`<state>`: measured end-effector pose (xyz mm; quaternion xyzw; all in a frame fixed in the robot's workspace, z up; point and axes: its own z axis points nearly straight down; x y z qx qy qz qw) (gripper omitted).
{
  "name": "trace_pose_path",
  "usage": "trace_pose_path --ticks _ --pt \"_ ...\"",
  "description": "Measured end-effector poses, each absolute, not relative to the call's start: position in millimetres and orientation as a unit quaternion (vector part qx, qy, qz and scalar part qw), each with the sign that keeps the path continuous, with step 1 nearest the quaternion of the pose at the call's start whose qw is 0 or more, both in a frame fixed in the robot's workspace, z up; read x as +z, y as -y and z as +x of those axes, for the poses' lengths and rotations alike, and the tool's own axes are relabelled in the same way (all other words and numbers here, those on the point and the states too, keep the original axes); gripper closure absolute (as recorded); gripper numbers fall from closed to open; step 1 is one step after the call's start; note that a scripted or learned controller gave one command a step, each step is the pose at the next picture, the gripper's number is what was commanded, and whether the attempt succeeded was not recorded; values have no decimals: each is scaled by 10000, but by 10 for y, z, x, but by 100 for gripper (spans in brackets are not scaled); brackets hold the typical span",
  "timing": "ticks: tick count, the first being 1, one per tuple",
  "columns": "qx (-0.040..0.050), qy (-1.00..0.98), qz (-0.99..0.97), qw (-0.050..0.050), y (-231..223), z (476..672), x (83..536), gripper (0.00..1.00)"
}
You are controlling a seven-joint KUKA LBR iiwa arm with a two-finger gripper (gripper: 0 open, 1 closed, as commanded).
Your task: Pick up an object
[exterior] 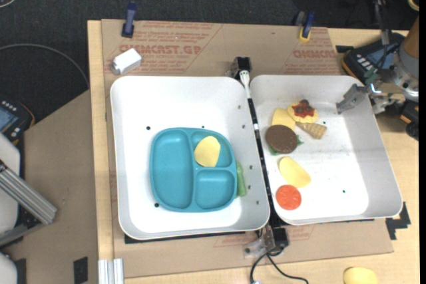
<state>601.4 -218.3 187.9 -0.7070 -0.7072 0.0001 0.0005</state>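
Faintly, red "CHINACAST" lettering on cardboard sheet, gripper over right bin

Arm is reaching in from the right, wrist sitting low at the frame edge. Claw is pointing leftward and slightly down, grey fingers too small to read.

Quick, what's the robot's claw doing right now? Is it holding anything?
Gripper: over the right bin's upper right edge, holding nothing; whether it is open or closed cannot be told.
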Motion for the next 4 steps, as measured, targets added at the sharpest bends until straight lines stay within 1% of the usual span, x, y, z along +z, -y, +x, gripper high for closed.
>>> trace_pose_path --ticks 1,2,3,4 --pt "-36 7071 -7071 -94 2256 5774 3531 0" --pt "-6 7078 -7064 -40 2242 5780 3532 100" --pt "1 7085 -7058 -8 2227 6362 2833 100" --pt "-1 7082 -7060 -18 2230 6681 2420 100"
